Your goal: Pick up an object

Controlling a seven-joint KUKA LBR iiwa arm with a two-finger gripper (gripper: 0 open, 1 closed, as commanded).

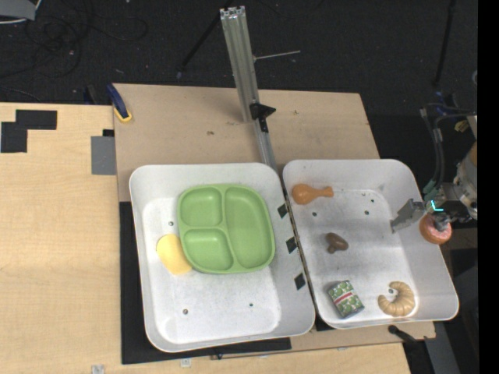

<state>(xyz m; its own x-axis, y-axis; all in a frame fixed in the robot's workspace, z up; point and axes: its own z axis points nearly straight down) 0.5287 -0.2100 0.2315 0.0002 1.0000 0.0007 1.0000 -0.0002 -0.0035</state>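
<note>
The pincer hangs at the right rim of the right bin, with the orange band of the arm just behind it. Whether it is open or closed cannot be told, since it shows as one small grey shape; nothing can be made out in its grasp.

The step in hand appears to be the approach, with no object yet chosen. A good try would probably settle on one object, bring the pincer directly above it, and lower straight down so the object sits centred in the grasp before closing. Picking something that lies apart from its neighbours and from the bin wall should lower the risk of a glancing miss.

The nearest candidate is a small brown lump, left of and slightly below the pincer, lying alone on the bin floor. Further left and a little higher lies an orange pear-shaped piece with a narrow neck. Below the pincer, near the bin's lower edge, rest a tan croissant-like curl and, left of it, a small green patterned packet.

Far left, the other bin holds a green divided plate with a yellow object touching its edge.
</note>
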